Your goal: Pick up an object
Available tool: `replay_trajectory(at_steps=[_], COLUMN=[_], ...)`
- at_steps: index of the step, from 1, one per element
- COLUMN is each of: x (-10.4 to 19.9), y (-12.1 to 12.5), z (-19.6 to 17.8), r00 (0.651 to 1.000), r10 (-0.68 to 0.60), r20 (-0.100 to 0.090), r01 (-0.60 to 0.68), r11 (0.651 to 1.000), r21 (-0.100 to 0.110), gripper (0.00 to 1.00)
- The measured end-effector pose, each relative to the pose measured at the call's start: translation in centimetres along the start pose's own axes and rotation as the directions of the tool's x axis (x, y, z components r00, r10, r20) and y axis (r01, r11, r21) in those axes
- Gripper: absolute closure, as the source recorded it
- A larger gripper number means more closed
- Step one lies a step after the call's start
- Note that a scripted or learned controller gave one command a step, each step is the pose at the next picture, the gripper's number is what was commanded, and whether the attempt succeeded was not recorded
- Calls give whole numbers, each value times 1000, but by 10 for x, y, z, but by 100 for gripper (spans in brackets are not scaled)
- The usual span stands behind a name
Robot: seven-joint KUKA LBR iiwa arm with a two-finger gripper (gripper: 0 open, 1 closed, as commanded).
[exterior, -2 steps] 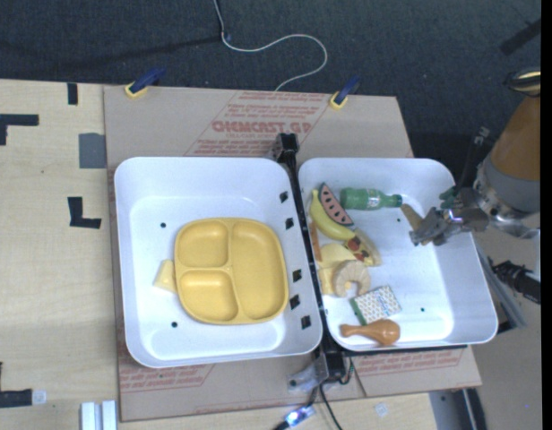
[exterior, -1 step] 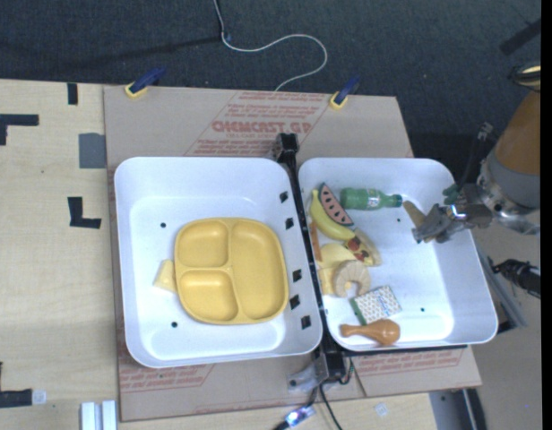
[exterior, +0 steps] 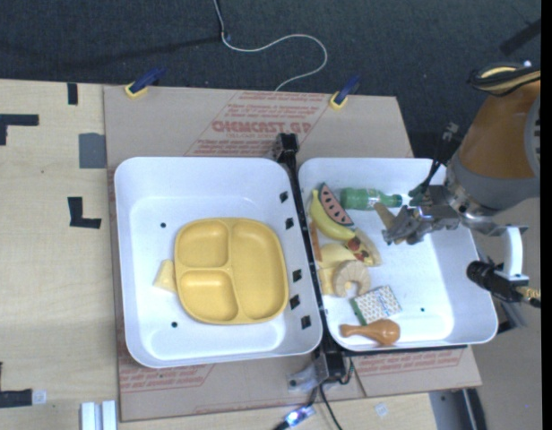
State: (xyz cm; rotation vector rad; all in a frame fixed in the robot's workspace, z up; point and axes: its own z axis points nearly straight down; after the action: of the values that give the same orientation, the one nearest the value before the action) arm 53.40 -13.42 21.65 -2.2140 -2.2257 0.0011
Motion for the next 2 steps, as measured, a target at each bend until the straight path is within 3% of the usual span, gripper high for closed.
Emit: replay_trajectory(at_steps=[2], x=[110], y=[-17], z=[-6], r00=[1000], r10=[-1], r20=[-1], r01=[1], r11=[1000], r21=[2], gripper=[100])
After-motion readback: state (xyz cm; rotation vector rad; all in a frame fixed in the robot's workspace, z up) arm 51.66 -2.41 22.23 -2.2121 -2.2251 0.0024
